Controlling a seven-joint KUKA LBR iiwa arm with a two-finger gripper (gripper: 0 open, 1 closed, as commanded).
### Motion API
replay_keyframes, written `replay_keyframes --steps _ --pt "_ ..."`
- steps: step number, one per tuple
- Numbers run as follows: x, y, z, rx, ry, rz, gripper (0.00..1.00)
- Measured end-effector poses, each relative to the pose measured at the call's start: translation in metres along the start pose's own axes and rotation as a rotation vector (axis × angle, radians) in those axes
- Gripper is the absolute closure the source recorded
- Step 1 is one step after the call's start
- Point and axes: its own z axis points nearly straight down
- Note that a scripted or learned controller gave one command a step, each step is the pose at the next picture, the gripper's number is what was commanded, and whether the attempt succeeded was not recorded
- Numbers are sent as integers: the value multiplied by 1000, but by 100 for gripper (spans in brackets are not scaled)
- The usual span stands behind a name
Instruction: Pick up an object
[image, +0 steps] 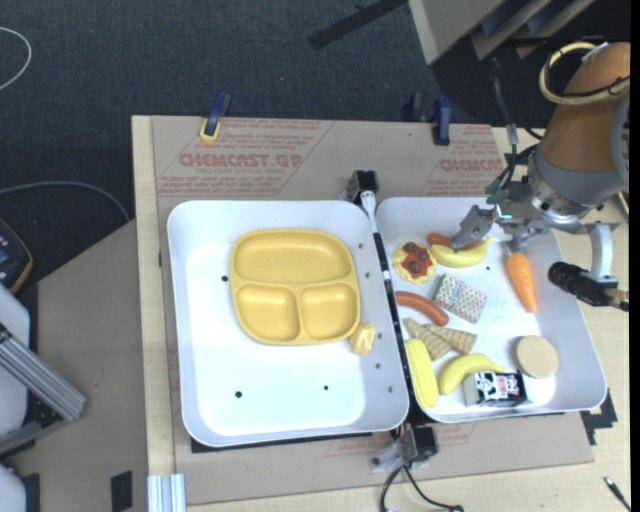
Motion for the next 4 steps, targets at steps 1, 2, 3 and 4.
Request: replay_keyframes --steps 1,2,3,4 --pt "-5 -3 63 2 1 1 0" --pt "-4 -3 109 0 0 0 0" --pt "-4 -2 95 -7 -1 1 100" --pt "-12 1 49 -13 -4 1 100"
